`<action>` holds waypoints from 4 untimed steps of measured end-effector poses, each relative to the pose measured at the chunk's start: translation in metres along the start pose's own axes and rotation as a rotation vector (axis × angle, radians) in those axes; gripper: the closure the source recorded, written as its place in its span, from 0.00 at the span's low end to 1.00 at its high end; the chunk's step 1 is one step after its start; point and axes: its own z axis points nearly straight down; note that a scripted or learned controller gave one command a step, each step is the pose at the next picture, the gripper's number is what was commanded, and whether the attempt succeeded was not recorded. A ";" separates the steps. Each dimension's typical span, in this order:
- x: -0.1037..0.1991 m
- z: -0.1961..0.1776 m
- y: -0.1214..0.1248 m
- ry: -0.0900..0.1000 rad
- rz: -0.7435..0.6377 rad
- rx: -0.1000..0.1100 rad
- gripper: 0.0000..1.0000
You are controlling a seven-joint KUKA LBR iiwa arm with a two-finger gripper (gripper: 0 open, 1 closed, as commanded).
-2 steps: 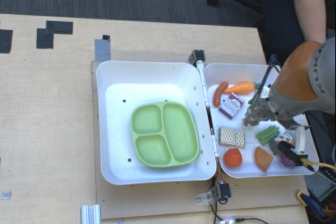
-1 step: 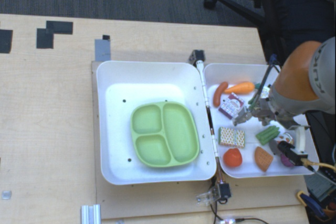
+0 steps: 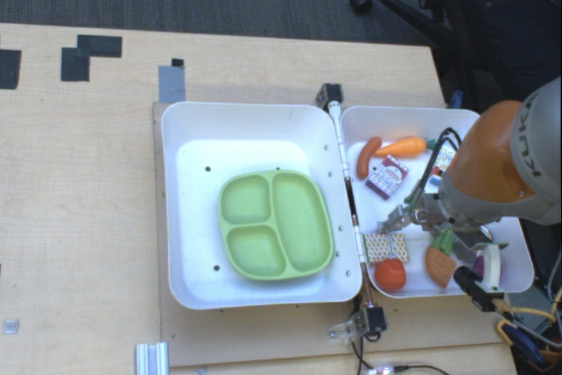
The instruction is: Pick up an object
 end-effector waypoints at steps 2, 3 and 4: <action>0.001 -0.011 0.002 0.000 -0.002 -0.005 0.00; 0.001 -0.021 0.003 0.000 -0.004 -0.008 1.00; 0.001 -0.021 0.003 0.000 -0.004 -0.008 0.00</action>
